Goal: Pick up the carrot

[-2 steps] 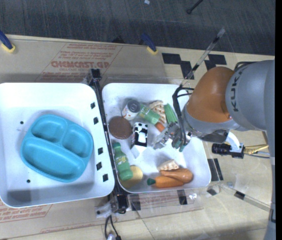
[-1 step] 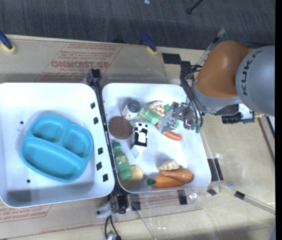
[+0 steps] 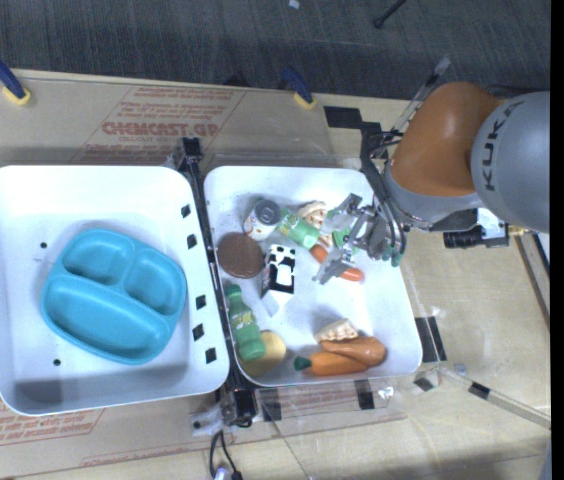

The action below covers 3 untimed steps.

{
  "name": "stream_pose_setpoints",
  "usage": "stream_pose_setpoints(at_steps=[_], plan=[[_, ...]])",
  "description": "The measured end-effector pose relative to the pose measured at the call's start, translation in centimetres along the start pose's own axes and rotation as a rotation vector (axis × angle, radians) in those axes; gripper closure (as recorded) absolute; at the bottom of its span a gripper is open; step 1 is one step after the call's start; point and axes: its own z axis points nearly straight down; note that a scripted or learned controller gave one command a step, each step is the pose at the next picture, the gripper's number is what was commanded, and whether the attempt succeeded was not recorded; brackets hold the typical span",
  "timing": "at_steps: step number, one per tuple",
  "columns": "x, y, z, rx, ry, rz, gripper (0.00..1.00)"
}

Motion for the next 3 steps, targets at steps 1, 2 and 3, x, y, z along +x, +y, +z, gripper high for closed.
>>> stream_pose_setpoints(at_steps=[1, 2, 3], plan=[[8.3, 1.8, -3.2, -0.002, 0.002, -0.059, 0.0], [3.9, 0.3, 1.7, 0.0, 0.002, 0.055, 0.0], [-0.7, -1.1, 3.8, 0.002, -0.001, 0.125, 0.0]])
